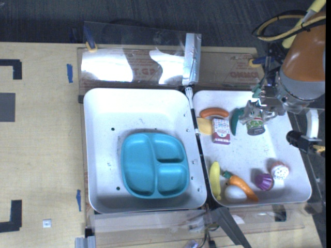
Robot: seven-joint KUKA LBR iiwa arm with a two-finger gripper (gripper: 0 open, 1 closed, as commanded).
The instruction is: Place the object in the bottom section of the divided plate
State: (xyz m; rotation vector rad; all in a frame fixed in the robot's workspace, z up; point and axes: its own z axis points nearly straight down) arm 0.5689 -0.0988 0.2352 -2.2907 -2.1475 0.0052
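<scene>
The blue divided plate lies in the left white bin, with one long section on its left and two smaller ones on its right. My gripper hangs over the upper middle of the right bin. Right under it is a small grey can with a green label. Whether the can is gripped or only lies below the gripper is not visible. A dark green piece lies just left of the can.
In the right bin's upper left lie an orange sausage, a yellow piece and a red-and-white carton. Along its lower edge are a banana, a carrot, a white egg, a purple item and a white speckled item.
</scene>
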